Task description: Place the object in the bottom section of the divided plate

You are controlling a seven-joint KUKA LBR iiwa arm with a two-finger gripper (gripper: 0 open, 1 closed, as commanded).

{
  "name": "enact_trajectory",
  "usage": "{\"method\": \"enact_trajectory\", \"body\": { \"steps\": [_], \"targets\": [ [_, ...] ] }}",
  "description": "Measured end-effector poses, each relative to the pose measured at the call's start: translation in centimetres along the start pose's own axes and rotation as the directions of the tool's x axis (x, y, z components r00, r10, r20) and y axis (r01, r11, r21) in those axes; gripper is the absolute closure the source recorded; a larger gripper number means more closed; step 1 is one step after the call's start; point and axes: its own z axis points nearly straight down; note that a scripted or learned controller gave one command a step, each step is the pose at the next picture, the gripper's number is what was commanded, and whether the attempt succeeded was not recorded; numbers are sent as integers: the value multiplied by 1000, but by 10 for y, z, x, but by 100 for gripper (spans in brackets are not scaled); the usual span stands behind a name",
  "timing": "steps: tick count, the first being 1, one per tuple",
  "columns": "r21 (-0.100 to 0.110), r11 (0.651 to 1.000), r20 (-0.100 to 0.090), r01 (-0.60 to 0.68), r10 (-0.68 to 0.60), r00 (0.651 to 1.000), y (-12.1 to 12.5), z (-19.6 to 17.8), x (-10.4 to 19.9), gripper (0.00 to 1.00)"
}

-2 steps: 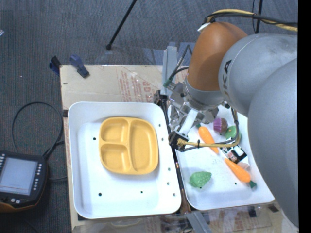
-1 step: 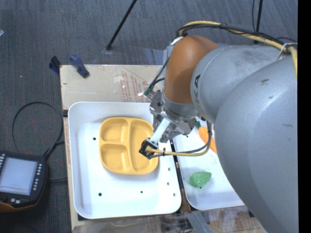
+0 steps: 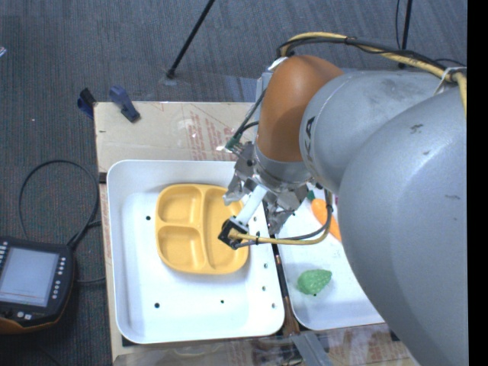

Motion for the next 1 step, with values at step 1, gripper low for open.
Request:
{"method": "enact_trajectory", "body": {
  "steps": [1],
  "targets": [
    [-1, 951, -3, -311, 311, 951, -40, -27, -3, 0]
  ]
}}
